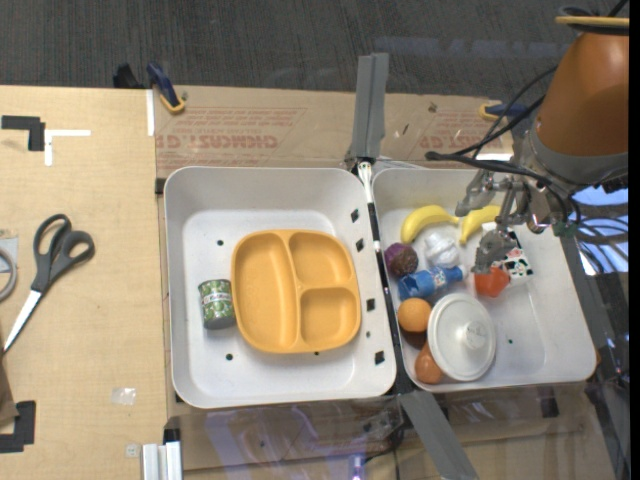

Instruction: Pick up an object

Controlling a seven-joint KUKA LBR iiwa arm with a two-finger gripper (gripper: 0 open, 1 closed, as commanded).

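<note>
jaw state on the gripper (497,240) can't be told; it hangs low in the right bin (545,353), just above a small red object (491,283). nearest in that bin sit a white domed lid (462,336) and an orange ball (414,316); farther in, a blue piece (420,284), a dark purple ball (402,259), a crumpled white thing (437,244) and a banana (428,219). the left bin (190,368) holds a smooth yellow divided plate (297,290) with a green labelled can (215,303) just beside it. scissors (45,263) lie on the wooden bench (80,368). beyond, cardboard (260,128) bears mirrored print, unreadable.
</note>
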